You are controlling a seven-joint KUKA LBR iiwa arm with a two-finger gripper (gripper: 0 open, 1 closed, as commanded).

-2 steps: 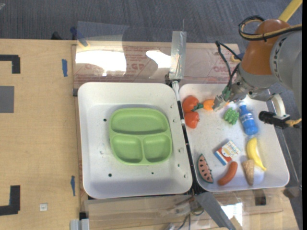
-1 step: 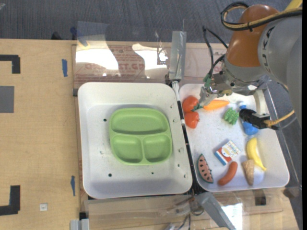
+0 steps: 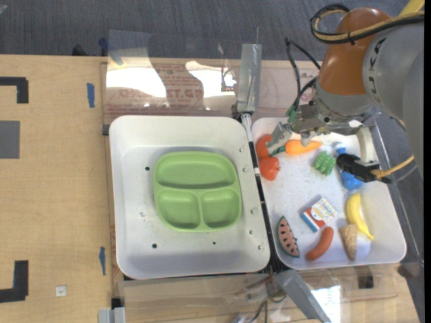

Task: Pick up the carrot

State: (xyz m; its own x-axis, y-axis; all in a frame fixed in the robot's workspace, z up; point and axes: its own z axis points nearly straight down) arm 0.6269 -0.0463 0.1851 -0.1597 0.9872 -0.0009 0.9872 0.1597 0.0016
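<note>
Carrot [image 3: 301, 147] lying flat in right bin [image 3: 397, 244], toward the bin's 11 o'clock corner, long axis roughly horizontal, leafy end toward 9 o'clock. Claw [image 3: 294, 128] poised at the carrot's 11 o'clock, very near or touching its leafy end; clenched or released: cannot tell, the wrist hiding the tips. No carrot visibly between the tips, so no grasp credited.

Tomato [image 3: 269, 167] at the carrot's 8 o'clock, a second red piece [image 3: 264, 142] at its 9 o'clock, both near. Green piece [image 3: 324, 162] at 4 o'clock, blue piece [image 3: 351, 178] beyond it. Banana [image 3: 357, 214], sausage [image 3: 320, 243], melon slice [image 3: 288, 237] and carton [image 3: 317, 213] well apart, toward 6 o'clock. Green tray [image 3: 197, 190] in left bin [image 3: 128, 200], on worktop [image 3: 47, 200].

Likely failures, judged from layout: closure on the red piece instead, through crowding at 9 o'clock; pinch at the tapered, leafy end, letting the carrot pivot or slip out on lifting; contact with the bin's dividing wall, through closeness of that edge.
</note>
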